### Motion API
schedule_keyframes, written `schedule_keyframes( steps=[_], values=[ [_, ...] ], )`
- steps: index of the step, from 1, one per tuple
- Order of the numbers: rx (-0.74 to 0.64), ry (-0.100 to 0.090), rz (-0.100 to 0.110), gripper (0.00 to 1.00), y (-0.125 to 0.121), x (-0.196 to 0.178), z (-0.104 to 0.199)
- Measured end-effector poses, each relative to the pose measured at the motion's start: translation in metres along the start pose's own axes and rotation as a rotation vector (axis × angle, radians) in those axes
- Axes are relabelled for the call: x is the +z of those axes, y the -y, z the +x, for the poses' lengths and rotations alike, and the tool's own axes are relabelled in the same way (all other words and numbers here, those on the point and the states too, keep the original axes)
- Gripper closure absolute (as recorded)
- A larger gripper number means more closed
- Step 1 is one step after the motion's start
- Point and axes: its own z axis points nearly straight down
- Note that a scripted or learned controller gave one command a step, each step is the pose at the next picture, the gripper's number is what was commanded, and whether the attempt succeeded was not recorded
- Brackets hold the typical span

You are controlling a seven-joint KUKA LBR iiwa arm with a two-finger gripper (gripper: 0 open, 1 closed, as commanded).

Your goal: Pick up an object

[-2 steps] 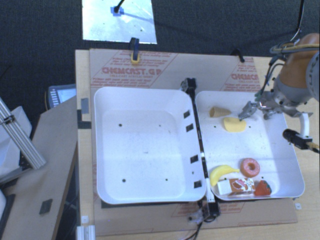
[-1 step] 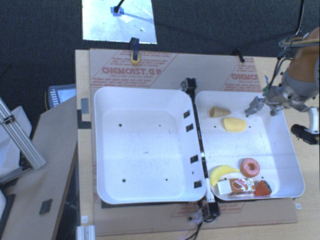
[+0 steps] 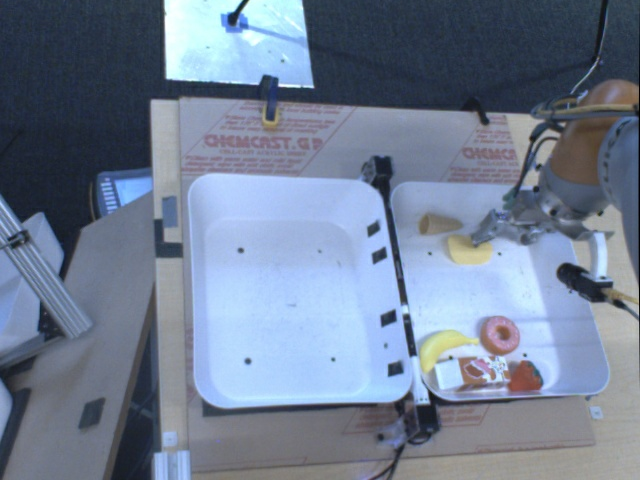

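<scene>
The arm (image 3: 590, 148), grey with an orange band, is seen reaching in over the right-hand bin (image 3: 570, 313), and its gripper (image 3: 492, 230) is lowered at the far part of that bin. Whether the fingers are apart or together cannot be told, since they are small and partly lost against the white floor. The tip of the gripper is placed just beside, perhaps touching, a pale yellow flat piece (image 3: 470, 252); nothing is shown clamped between the fingers.

A tan cone-shaped piece (image 3: 438, 224) is found just beyond the pale yellow flat piece, towards the divider between the bins. Well apart from the pale yellow flat piece, along the near wall of the same bin, a cluster is gathered: a banana (image 3: 445, 346), a pink doughnut (image 3: 500, 335) just beside it, an orange and white carton (image 3: 473, 373) lying flat below both, and a red strawberry (image 3: 527, 376) touching the carton's end.

The left-hand bin (image 3: 215, 203) is set against the right-hand bin, and both are carried on a worktop (image 3: 420, 133) covered with printed board.
</scene>
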Motion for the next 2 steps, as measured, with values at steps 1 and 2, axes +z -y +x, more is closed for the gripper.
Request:
schedule_keyframes(
  steps=[1,2],
  values=[
    [0.000,0.003,-0.010,0.00,-0.025,-0.077,-0.001],
    [-0.001,0.000,0.000,0.00,-0.022,0.000,0.002]
  ],
)
